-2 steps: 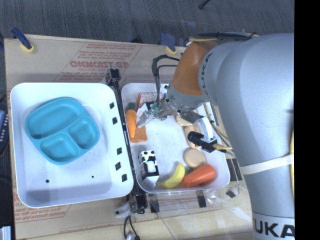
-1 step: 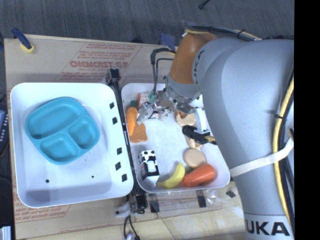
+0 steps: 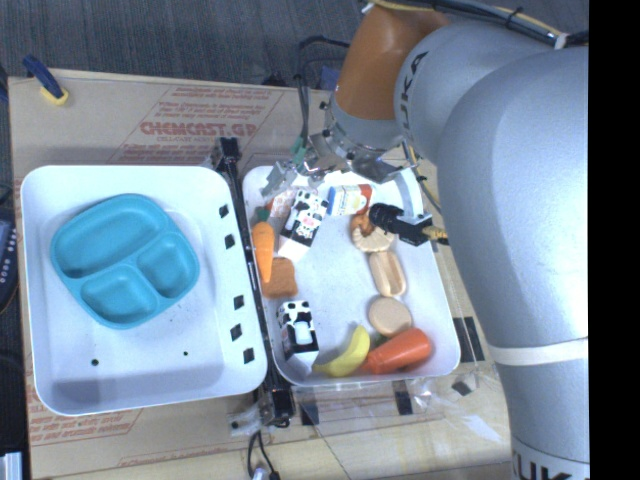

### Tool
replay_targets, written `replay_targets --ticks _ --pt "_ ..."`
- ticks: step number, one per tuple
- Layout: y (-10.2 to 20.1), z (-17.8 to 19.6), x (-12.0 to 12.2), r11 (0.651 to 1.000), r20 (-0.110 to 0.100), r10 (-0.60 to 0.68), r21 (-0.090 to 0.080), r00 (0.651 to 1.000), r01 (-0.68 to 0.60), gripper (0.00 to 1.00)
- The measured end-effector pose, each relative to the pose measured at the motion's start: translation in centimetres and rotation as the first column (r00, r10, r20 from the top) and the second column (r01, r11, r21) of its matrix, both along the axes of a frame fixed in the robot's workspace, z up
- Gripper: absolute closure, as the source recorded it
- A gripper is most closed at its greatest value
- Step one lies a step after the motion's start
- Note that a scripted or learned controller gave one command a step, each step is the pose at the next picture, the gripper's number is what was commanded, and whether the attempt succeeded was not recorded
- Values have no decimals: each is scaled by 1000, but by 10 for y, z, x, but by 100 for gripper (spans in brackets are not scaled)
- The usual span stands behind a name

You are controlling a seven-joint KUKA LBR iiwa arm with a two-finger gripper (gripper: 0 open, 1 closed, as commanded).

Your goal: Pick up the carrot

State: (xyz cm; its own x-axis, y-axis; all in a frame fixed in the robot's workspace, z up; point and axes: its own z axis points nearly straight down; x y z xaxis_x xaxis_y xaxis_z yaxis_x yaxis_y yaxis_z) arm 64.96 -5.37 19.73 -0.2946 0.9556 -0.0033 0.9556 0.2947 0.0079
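The carrot (image 3: 262, 250) is orange and slim. It lies lengthwise along the left wall of the right bin (image 3: 440, 308), pointing toward the back. My gripper (image 3: 292, 175) hangs over the back left corner of that bin, a short way behind the carrot's far end and above it. Nothing shows between the gripper and the carrot. The grey arm with its orange band (image 3: 385, 58) covers the right side of the view and hides the bin's back right corner.
Close to the carrot are a brown bread chunk (image 3: 281, 277) and a cow-patterned carton (image 3: 303, 219). Further forward lie a second carton (image 3: 297, 329), a banana (image 3: 345, 354), a red-orange vegetable (image 3: 402, 349), a bun (image 3: 386, 273) and a round cookie (image 3: 388, 316). A blue divided plate (image 3: 124, 259) sits in the left bin (image 3: 60, 378).
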Motion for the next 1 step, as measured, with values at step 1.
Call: replay_targets --ticks 1 --pt "16 -6 -51 999 -12 -49 0 999 49 0"
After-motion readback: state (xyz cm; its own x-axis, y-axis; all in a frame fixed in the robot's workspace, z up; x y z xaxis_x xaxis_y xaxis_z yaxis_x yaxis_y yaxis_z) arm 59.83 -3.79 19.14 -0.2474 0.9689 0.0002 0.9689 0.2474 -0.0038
